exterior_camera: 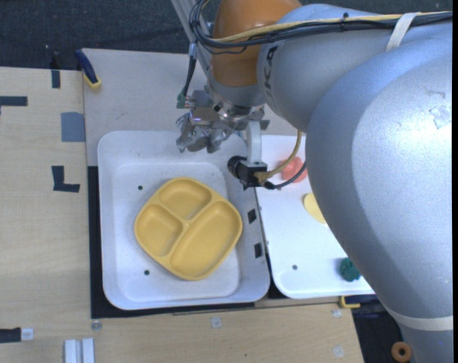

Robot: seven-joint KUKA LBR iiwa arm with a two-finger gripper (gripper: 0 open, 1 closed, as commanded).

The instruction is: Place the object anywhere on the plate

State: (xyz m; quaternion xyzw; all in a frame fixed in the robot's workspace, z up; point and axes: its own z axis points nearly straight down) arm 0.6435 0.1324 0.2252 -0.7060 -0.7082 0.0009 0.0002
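A yellow plate (188,227) with three compartments lies in the left white bin (116,225). My gripper (200,136) hangs over the far edge of that bin, just beyond the plate's far rim. In the right bin (297,267) lie a pink object (292,170), a yellow object (314,206) and a small green object (349,269), each partly hidden by the arm. I see nothing clearly held at the gripper.
The big grey arm (380,150) covers the right side of the view and much of the right bin. A blue and yellow clamp (88,70) sits at the bench's far left corner. Bare bin floor surrounds the plate.
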